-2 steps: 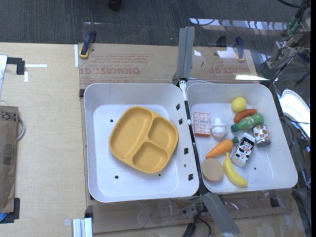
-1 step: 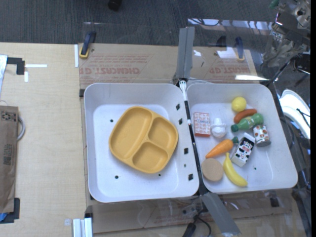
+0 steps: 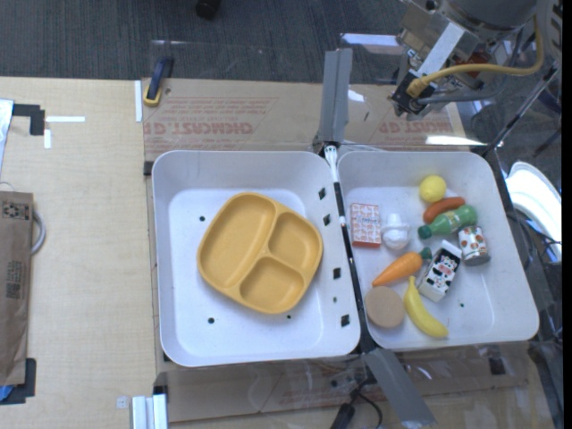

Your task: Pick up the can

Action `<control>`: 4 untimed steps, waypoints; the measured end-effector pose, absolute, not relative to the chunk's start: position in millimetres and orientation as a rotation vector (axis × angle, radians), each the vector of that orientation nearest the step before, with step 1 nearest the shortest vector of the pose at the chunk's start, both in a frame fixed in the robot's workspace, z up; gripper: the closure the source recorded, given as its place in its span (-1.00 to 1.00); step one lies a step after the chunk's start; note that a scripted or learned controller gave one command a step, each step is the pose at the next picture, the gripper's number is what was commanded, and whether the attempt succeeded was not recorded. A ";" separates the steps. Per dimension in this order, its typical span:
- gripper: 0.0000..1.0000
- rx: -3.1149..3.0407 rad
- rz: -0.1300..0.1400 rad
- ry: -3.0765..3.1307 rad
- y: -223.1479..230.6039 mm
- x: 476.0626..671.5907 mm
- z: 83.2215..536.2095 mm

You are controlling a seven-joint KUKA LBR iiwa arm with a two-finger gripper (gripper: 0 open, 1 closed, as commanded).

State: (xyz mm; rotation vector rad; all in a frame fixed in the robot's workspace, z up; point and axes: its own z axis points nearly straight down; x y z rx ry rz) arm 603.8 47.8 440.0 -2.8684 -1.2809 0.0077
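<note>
The can (image 3: 474, 244) is small, with a white and red label, and stands near the right wall of the right bin (image 3: 509, 307). A green bottle (image 3: 447, 223) lies just to its left and a cow-patterned milk carton (image 3: 440, 272) sits to its lower left. My gripper (image 3: 418, 38) hangs high at the top right, beyond the back edge of the right bin and well away from the can. Nothing shows in its grasp.
Also in the right bin are a lemon (image 3: 433, 188), an orange-red piece (image 3: 444, 210), a carrot (image 3: 398, 268), a banana (image 3: 422, 309), a tan disc (image 3: 385, 307), a red box (image 3: 365, 224) and a white egg-like piece (image 3: 395, 233). A yellow divided plate (image 3: 260, 253) lies in the left bin (image 3: 174, 329).
</note>
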 end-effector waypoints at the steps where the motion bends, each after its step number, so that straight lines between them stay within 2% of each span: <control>1: 1.00 -3.094 0.007 -0.548 -63.2 606.6 433.2; 2: 1.00 -3.006 0.008 -0.909 -201.6 625.6 439.5; 3: 1.00 -3.085 0.010 -0.585 -91.4 611.8 439.8; 4: 1.00 -3.073 0.006 -0.655 62.2 590.4 440.4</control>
